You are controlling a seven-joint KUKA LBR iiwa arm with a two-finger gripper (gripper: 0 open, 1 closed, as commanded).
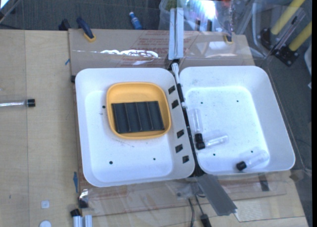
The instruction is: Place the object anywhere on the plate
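A yellow, rounded-square plate (136, 92) sits in the left white bin (96, 141), toward its back. A dark grey ribbed block (137, 117) lies flat on the plate and covers most of its floor, with its ribs running front to back. Nothing is touching the block.
The right white bin (233, 97) holds three clear vials with black caps: one near the divider (195, 120), one beside it (214, 140), one at the front right (253, 160). Black clips (179, 134) line the seam between the bins. Clutter and a clear box (213, 8) stand behind.
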